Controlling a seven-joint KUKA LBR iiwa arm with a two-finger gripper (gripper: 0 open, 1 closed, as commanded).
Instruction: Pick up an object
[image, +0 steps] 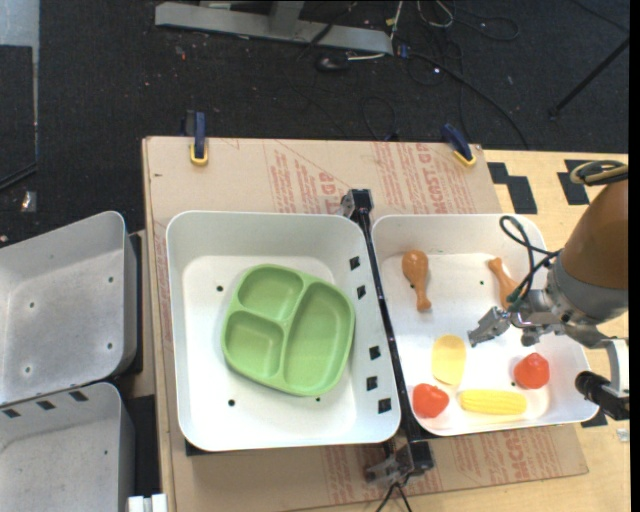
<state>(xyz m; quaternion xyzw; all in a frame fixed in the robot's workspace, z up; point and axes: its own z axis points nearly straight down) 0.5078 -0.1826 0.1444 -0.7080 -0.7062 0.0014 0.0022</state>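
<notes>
Step in hand: approach. My gripper (495, 328) hangs low in the right bin (470, 232), empty; whether its fingers are spread cannot be told. The nearest target, by my judgement, is the yellow piece (449, 358) just beside it. The next move calls for centring over one item, then descending. Count: one drumstick (418, 277), two tomatoes (531, 371), one corn (491, 402). The left bin (190, 330) holds one green tray (288, 329).

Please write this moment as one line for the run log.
arm: over right bin | gripper: above yellow chip, holds nothing seen | green plate: left bin
</notes>
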